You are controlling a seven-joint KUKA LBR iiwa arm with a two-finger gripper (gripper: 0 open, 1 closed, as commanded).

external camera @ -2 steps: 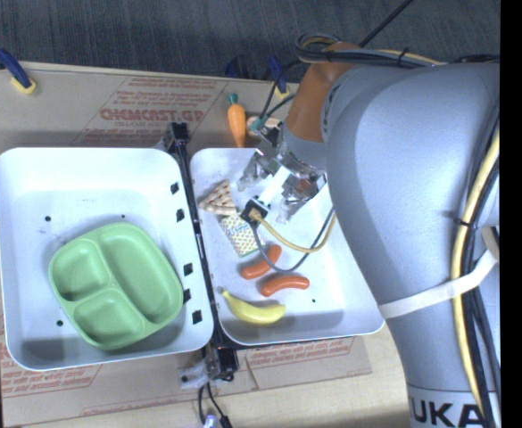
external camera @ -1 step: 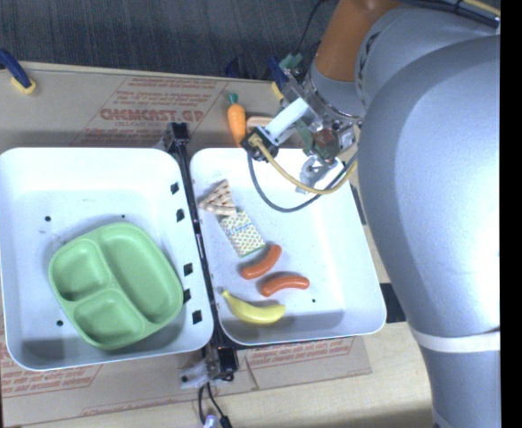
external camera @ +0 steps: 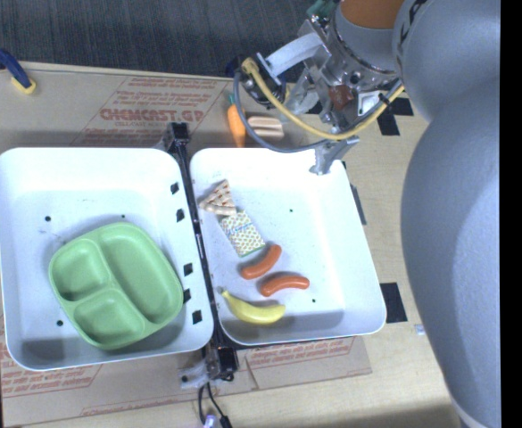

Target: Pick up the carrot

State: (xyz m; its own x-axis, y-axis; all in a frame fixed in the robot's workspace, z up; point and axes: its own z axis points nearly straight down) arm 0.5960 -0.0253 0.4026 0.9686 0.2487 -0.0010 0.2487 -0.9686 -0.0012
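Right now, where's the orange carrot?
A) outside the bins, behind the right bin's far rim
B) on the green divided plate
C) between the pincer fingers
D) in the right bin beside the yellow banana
A: the orange carrot lies on the cardboard beyond the far rim of the right white bin, beside a tan wooden piece, not in either bin.

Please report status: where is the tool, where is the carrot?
Tool above right bin back rim. Carrot outside bins, on bench behind the rim, beside wooden block. Not grasped.
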